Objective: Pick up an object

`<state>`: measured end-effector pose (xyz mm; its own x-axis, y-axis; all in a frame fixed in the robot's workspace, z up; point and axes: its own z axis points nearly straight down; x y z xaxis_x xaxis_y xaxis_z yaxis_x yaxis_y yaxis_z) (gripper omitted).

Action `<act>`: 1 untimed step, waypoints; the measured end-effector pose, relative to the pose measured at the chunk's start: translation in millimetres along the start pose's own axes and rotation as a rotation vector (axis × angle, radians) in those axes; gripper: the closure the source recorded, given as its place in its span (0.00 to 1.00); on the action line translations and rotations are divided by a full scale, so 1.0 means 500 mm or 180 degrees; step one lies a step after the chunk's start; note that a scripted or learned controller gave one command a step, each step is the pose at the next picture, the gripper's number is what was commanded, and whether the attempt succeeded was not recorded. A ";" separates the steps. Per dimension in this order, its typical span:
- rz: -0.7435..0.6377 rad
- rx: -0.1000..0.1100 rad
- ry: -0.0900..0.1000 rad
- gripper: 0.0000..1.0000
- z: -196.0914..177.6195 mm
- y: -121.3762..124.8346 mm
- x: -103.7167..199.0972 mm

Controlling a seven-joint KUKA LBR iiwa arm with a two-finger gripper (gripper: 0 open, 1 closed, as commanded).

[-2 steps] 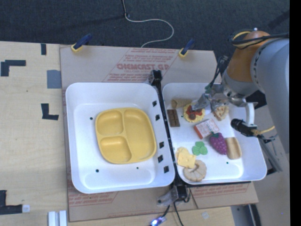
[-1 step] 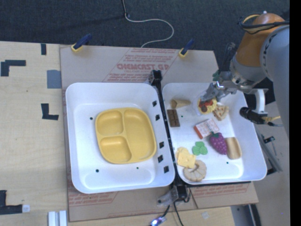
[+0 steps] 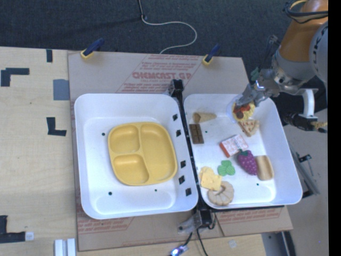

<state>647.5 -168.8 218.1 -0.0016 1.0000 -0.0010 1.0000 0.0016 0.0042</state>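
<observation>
The grey two-finger gripper (image 3: 249, 101) hangs at the right white bin's (image 3: 282, 143) far edge, over a small red-and-yellow toy food piece (image 3: 244, 111). Its grip state is unreadable. Crowding the bin wall, it may slip.

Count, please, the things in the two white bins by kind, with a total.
Yellow divided tray: 1
Toy food pieces in the right bin: 10, counting the red-and-yellow piece at the hand
Total: 11
</observation>
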 end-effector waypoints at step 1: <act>0.0002 0.0015 0.0003 1.00 -0.012 0.000 0.001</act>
<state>647.6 -168.2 224.3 -0.0011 1.0000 0.0000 1.0000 0.0011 -0.0004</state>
